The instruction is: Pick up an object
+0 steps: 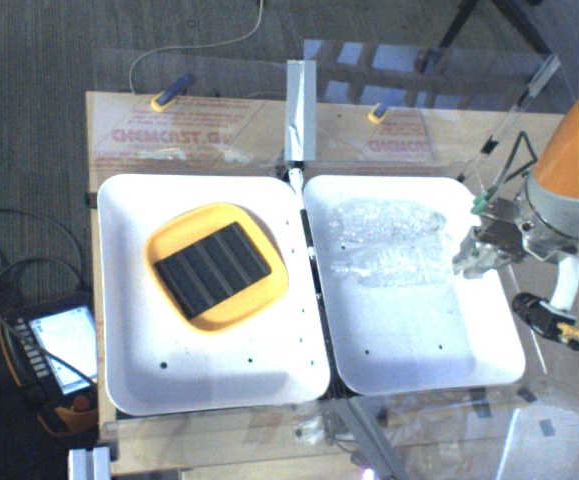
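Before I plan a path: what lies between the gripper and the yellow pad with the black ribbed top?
In the camera view, crumpled clear plastic wrap and the bins' shared rims lie between the gripper and the yellow pad.

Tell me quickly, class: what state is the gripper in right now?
Gripper: cannot be told; it sits at the right bin's right edge, with nothing seen held.

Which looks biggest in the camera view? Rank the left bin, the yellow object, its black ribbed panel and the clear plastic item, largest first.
1. left bin
2. yellow object
3. clear plastic item, unsure against the yellow object because its edges are hard to trace
4. black ribbed panel
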